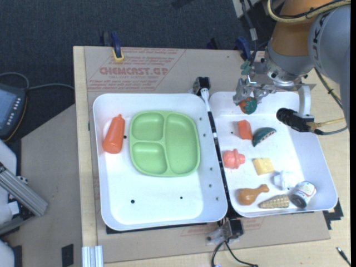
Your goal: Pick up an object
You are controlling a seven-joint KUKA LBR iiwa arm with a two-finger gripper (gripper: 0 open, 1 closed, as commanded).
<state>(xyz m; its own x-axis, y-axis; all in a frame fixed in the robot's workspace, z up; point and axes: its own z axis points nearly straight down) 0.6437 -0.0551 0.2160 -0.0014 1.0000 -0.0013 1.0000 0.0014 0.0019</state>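
Note:
My gripper (246, 97) hangs over the far left corner of the right bin (320, 166). A small teal and red object (249, 106) sits right at its tip, and I cannot tell whether it is held. Just in front lie a red block (244, 129) and a dark green wedge (263, 135). Further forward are a pink toy (234, 159), a yellow cheese piece (263, 166), a drumstick (253, 193), a corn cob (274, 203), a tin can (303, 192) and a small pale object (281, 179).
The left bin (111, 193) holds a green divided plate (165, 143) and an orange bottle (113, 133) at its left side. A black part with a cable (293, 119) juts from the arm over the right bin's far side. The bins' shared rim (214, 143) runs between them.

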